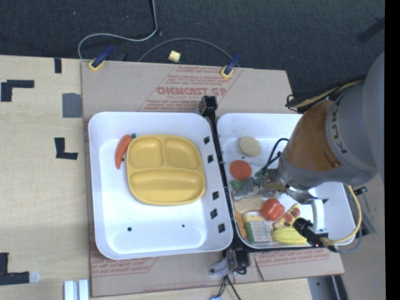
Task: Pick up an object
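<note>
Low over the right bin (350,195), my jaws (270,183) hover beside the tomato (240,169); their state unclear, nothing lifted yet.

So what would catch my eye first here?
Probably the yellow divided plate in the left bin, with a carrot beside it. Then the grey and orange arm looming over the right bin, above a jumble of toy food such as a tomato.

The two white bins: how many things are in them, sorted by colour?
Yellow: 2, the divided plate and the corn cob
Orange: 1, the carrot
Red: 2, the tomato and the pepper
Beige: 1, the potato
Total: 6 that I can tell apart; a few more are unclear.
</note>
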You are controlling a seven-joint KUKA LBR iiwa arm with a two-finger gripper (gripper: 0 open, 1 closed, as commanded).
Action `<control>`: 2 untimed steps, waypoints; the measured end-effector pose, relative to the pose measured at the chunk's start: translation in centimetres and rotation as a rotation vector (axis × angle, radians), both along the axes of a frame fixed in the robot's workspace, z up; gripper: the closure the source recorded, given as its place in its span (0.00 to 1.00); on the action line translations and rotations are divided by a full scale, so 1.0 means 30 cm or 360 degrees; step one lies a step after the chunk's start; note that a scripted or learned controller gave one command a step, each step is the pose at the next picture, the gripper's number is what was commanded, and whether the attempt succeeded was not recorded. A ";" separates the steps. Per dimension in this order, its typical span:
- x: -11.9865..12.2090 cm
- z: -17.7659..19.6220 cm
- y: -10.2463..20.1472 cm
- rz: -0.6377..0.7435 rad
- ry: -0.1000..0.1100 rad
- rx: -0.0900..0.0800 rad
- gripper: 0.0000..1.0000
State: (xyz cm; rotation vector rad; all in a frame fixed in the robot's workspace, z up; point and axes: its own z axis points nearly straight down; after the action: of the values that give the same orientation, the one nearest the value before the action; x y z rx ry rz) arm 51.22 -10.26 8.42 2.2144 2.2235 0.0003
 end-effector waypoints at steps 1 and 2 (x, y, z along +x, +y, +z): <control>0.118 0.009 0.025 -0.0003 -0.0001 0.0005 0.00; 0.257 0.003 0.023 -0.0004 0.0002 0.0004 0.00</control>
State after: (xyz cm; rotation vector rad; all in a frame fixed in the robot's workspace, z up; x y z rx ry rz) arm 58.94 -9.58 8.50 2.2190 2.2225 0.0011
